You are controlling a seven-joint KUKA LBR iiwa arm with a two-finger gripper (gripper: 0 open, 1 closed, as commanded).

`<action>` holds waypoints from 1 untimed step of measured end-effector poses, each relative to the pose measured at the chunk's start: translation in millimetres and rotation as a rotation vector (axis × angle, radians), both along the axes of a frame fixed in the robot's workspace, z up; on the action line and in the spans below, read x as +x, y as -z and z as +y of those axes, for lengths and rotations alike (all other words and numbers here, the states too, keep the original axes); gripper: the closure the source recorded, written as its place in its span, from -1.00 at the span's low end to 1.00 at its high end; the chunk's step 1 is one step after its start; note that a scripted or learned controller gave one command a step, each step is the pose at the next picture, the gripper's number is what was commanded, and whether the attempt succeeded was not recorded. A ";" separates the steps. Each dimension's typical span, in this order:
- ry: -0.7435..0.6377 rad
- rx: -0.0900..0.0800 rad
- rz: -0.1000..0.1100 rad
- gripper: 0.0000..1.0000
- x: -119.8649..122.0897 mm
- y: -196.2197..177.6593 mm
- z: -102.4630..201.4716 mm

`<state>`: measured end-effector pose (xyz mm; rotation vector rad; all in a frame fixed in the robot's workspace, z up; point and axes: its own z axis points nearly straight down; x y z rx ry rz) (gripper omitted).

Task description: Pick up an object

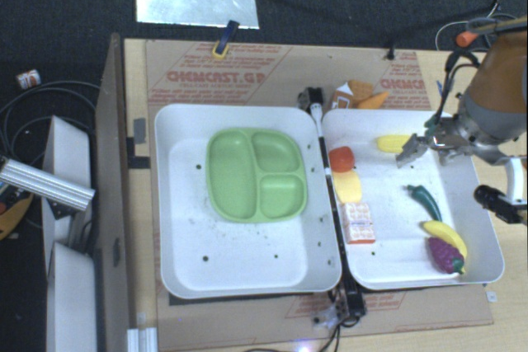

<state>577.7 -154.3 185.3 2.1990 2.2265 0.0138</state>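
The right bin point(487, 260) holds several toy foods. A yellow piece point(391, 143) lies at its back, with a red tomato point(341, 157) and a yellow block point(348, 187) along its left wall. A white and red packet point(358, 222) sits below them. A dark green pepper point(424, 199), a banana point(446, 235) and purple grapes point(445, 256) lie at the front right. My gripper point(417, 147) hangs over the back of this bin, just right of the yellow piece, with nothing seen in it.
The left bin point(181, 260) holds a green divided plate point(256, 176). An orange carrot point(372, 100) lies on the cardboard behind the right bin. A black clamp point(313, 100) stands where the bins meet. The arm point(499, 91) fills the right side.
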 end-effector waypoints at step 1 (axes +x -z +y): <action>0.017 0.003 0.016 -1.00 -36.5 104.6 -39.3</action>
